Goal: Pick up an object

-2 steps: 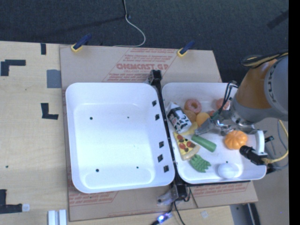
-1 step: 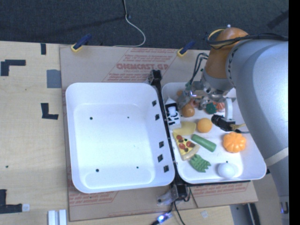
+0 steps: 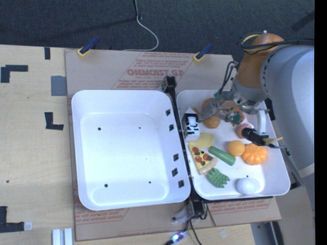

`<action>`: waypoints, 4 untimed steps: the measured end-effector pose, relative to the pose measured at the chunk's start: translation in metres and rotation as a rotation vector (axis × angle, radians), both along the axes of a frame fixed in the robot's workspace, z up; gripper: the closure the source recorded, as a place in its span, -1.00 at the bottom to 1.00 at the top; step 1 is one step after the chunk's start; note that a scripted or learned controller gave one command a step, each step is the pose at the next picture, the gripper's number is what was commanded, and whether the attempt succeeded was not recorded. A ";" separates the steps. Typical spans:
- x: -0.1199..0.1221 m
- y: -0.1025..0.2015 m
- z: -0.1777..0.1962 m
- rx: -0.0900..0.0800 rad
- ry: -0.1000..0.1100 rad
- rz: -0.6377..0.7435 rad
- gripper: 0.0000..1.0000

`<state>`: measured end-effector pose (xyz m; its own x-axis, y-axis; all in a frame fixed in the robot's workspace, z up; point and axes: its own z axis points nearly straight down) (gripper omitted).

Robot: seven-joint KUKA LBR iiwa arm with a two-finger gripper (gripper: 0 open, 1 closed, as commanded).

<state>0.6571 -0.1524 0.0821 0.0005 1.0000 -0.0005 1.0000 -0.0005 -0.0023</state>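
- Nearest us in the right bin [image 3: 276, 188] we see a white egg [image 3: 248, 186] and a green leafy toy [image 3: 217, 178].
- Behind these lie a pizza slice [image 3: 202, 158], a green cucumber [image 3: 222, 155], an orange [image 3: 235, 148] and a small pumpkin [image 3: 255, 154].
- The left bin [image 3: 122, 147] sits beside it on the desk [image 3: 30, 152].
- Farther back, the gripper [image 3: 225, 110] hangs over a brown toy [image 3: 211, 120]; we cannot tell the fingers' state.
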 end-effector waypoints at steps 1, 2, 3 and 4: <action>-0.001 0.001 0.006 -0.001 0.008 0.003 1.00; -0.040 0.009 0.051 0.000 0.001 0.000 1.00; -0.072 0.036 0.072 0.001 0.005 0.002 1.00; -0.103 0.100 0.100 0.004 0.005 0.007 1.00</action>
<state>0.5545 -0.0527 0.1825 -0.0063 1.0000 0.0031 1.0000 0.0063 -0.0074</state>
